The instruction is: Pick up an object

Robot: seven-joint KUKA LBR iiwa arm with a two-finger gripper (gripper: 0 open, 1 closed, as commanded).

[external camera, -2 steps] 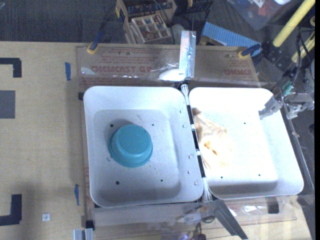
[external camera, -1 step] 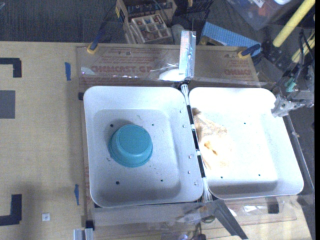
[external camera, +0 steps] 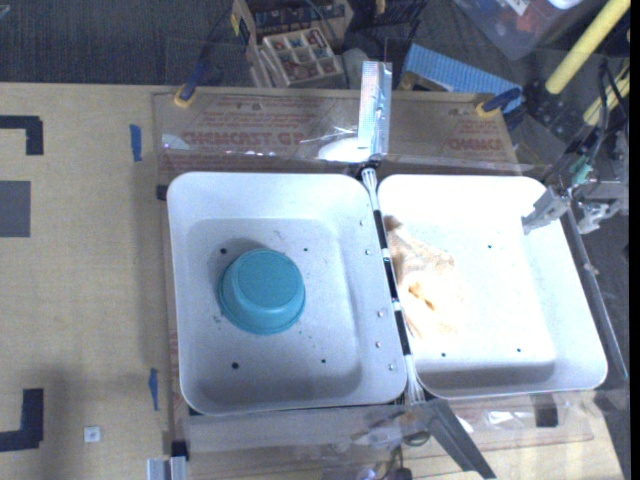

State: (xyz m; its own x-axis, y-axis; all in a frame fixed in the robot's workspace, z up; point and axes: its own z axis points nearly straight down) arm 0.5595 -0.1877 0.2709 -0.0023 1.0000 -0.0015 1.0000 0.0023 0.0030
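A teal-blue bowl lies upside down in the left white bin, left of that bin's middle. Against the near-left wall of the right white bin lies a pale orange-brown patch; I cannot tell whether it is a thin object or a stain. My gripper hangs over the right bin's far right rim, small and partly cut off by clutter at the edge of the view. It is well away from the bowl and touches nothing that I can see.
The two bins meet at a central divider. A clear plastic sheet and an upright metal strip stand behind the bins. Boxes and cables crowd the far side, and a yellow bar slants at the top right.
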